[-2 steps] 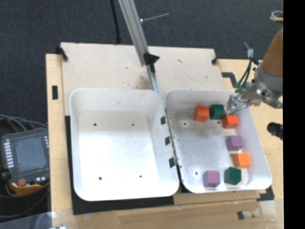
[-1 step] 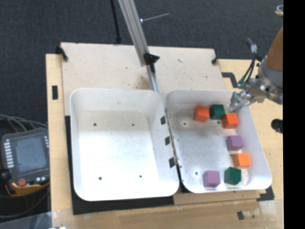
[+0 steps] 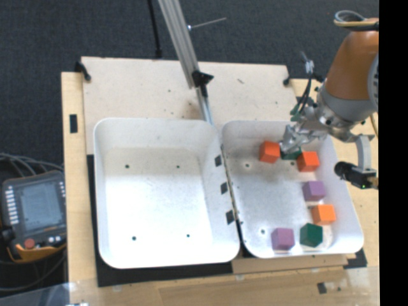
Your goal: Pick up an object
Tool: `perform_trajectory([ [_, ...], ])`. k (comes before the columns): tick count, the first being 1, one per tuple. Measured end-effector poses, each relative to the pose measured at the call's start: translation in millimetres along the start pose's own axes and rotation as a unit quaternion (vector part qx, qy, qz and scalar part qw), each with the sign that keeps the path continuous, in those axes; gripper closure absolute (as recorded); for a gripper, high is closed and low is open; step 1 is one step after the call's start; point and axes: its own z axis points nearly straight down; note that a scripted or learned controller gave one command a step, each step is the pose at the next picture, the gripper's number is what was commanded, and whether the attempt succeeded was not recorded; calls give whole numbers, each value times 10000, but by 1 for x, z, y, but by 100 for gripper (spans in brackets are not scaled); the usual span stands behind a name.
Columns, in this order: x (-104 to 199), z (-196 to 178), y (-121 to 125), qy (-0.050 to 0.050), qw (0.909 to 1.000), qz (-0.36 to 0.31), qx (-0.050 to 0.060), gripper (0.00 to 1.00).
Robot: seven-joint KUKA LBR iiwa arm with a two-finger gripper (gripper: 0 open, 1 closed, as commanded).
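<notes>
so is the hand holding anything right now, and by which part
Cannot be told. The hand sits low in the right bin between two orange blocks, but no block shows between its fingertips.

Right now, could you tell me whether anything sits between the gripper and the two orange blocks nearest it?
Nothing visible does. The gripper is down in the right bin between the left orange block and the right orange block, close to both. The other blocks lie nearer the bin's front.

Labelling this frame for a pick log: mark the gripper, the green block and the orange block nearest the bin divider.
gripper [image 3: 292, 146]: camera view, midway between its fingertips.
green block [image 3: 311, 234]: camera view, middle of its top face.
orange block nearest the divider [image 3: 269, 152]: camera view, middle of its top face.
</notes>
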Motion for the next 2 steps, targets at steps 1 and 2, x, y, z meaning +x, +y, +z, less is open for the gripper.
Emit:
perform_trajectory([
  [1,47,8,-4,2,10000,2,1,100],
  [2,95,-1,3,7,10000,-7,-7,100],
])
